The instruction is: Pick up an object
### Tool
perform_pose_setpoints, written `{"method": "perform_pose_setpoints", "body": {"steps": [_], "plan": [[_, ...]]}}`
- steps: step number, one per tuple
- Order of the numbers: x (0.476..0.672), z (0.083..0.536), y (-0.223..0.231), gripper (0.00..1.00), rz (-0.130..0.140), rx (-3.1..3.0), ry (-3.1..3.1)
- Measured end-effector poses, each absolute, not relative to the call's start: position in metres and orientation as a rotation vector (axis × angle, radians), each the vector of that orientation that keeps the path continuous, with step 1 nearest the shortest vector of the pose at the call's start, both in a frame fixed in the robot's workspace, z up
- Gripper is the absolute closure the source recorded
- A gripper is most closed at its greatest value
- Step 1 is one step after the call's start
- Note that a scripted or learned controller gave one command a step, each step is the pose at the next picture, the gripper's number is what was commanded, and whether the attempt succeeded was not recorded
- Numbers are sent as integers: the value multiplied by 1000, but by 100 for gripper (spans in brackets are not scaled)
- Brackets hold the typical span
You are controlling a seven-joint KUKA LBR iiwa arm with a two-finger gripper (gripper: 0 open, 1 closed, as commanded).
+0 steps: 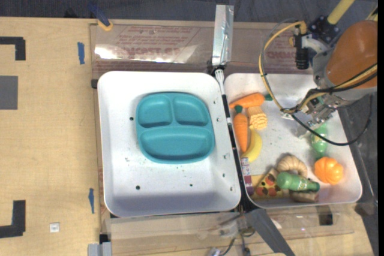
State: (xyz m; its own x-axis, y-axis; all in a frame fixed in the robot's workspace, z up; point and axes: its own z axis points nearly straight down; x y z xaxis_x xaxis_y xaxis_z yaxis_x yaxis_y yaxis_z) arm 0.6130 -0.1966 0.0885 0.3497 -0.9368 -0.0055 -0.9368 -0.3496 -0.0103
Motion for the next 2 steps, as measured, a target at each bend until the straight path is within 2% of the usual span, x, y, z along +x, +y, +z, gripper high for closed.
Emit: {"method": "perform_pose_setpoints", "body": {"steps": [1,2], "plan": [[588,89,-191,100,-9,-2820,1374],[646,88,-152,100,-8,-2839,1327]]}}
